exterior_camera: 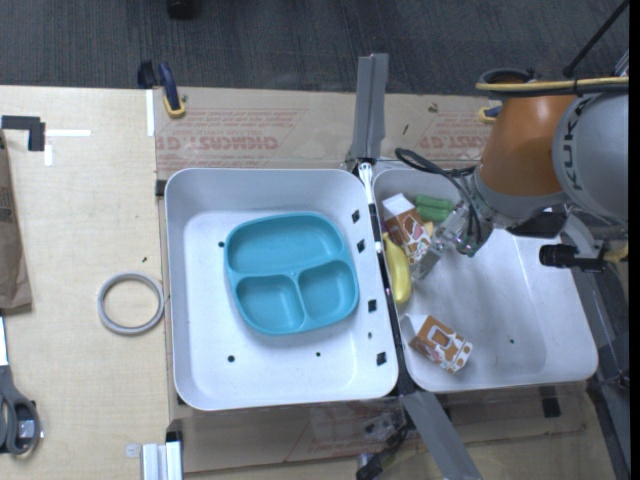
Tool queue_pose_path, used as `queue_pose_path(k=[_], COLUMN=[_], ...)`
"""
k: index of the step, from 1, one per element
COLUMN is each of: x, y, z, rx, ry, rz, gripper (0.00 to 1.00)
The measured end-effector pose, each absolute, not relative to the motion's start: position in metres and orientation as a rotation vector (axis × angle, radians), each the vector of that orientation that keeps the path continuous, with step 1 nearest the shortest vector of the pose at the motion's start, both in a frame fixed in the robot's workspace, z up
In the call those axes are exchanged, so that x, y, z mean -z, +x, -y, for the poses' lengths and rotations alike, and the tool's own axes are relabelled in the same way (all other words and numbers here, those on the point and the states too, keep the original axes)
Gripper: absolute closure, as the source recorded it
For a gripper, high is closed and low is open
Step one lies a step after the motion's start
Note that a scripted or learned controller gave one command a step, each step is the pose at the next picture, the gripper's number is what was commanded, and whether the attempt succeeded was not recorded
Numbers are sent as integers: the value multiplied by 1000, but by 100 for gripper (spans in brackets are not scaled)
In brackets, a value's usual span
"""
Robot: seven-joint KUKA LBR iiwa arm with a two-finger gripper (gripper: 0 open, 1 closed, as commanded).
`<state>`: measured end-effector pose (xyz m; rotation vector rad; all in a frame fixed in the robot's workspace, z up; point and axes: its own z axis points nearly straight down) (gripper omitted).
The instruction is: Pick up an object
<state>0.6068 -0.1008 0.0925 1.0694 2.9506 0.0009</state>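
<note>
In the right bin [530, 338] my gripper [432, 254] reaches down at the left side, beside a yellow banana [399, 271] that lies along the bin's left wall. An orange and white snack packet [404, 228] sits just behind the gripper, and a green item [433, 206] lies at the bin's back. Another orange and white packet [441, 344] rests near the bin's front left. My arm covers the bin's back right corner. The fingertips are too small and blurred to read.
The left bin [200, 348] holds a blue divided plate [291, 272]. A grey divider bar [371, 108] runs between the bins. On the bench to the left lie a tape ring [131, 302], scissors [18, 423] and a brown bag [12, 238].
</note>
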Motion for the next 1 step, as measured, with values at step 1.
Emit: queue_pose_path(k=[1], x=[-91], y=[648], z=[99], rx=[10], ry=[909], rz=[-3023], gripper=[0])
